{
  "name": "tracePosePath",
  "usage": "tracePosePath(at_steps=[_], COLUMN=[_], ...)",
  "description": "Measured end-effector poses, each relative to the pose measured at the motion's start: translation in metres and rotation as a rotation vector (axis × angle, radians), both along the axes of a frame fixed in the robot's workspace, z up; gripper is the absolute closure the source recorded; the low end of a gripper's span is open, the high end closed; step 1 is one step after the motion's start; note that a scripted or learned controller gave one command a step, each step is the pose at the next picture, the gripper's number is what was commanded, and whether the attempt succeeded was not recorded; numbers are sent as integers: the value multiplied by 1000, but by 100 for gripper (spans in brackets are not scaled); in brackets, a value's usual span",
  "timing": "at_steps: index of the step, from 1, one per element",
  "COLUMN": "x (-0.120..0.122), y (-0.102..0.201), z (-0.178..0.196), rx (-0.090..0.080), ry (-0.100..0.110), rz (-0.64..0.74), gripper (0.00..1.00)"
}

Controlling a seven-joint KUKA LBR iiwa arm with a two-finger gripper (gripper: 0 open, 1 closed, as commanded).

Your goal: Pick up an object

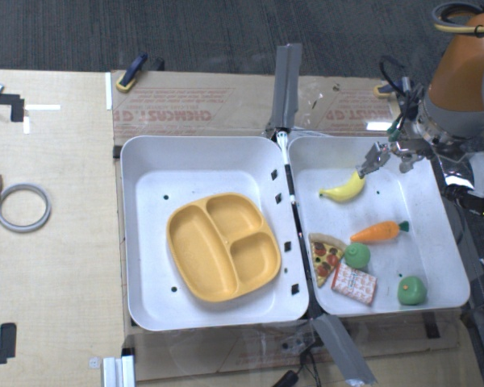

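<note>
My gripper (388, 161) hangs over the far part of the right bin (442, 216), open, with nothing between its fingers. One fingertip (368, 165) sits just above and to the right of a yellow banana (343, 189) lying on the bin floor. Nearer the front lie an orange carrot (377, 232), a pizza slice (326, 258), a small green round fruit (356, 255), a red-and-white packet (354, 285) and a green pepper-like toy (412, 290).
The left bin (145, 216) holds a yellow divided plate (223, 246). A grey divider post (287, 87) stands at the back between the bins. On the bench to the left lie a tape roll (22, 207) and a blue clamp (131, 72).
</note>
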State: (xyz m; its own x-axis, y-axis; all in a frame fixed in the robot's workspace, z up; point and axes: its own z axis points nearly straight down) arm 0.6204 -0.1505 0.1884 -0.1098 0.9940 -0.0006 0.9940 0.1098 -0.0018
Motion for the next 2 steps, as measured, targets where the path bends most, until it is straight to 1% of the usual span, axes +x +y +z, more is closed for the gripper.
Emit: tracePosePath(at_steps=[1,2], x=[11,12], y=[16,14], z=[-95,-84], rx=[-1,-2], ry=[-4,-8], rz=[68,65], gripper=[0,100])
